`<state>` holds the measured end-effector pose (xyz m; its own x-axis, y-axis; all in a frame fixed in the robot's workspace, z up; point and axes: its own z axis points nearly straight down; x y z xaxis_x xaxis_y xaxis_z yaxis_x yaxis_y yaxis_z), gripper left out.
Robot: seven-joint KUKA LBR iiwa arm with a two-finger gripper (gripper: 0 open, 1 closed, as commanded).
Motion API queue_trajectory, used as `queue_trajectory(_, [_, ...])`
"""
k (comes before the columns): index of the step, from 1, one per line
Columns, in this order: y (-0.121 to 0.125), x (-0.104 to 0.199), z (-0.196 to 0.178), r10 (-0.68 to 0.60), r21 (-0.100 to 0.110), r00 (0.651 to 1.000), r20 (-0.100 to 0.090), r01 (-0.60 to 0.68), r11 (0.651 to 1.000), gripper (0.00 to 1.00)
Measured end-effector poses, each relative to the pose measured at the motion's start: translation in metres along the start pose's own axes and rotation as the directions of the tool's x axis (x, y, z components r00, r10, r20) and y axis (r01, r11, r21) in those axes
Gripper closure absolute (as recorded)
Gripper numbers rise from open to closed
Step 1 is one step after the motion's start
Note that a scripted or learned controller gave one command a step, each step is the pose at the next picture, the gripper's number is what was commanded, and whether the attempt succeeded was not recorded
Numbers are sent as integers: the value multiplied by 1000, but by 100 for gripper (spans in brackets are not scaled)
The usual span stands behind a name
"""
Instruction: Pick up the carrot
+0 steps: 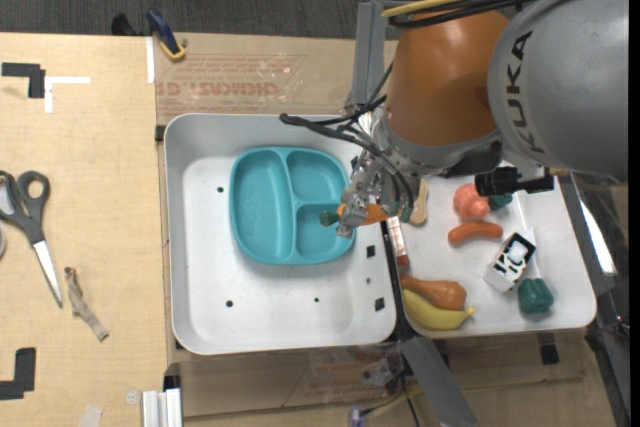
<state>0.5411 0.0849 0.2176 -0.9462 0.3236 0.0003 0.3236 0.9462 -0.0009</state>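
Camera view shows the gripper (352, 211) squeezing a small orange carrot (369, 211), just off the right rim of the teal plate (285, 205) in the left bin (200, 315). The grab looks done; lifting is left.

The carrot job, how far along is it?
Done: the gripper has reached the teal plate's right edge, in the left bin. In hand: an orange carrot-like piece sits at its tip; a firm hold isn't clear. Left: a clear lift.

Two bins (190, 245), one plate (262, 205), one banana (437, 315)
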Motion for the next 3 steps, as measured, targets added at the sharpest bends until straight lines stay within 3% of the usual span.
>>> queue_trajectory(1, [58, 23, -39, 80, -1, 997, 2, -80, 997, 100])
queue_trajectory(3, [58, 22, -56, 77, 1, 997, 4, -77, 997, 100])
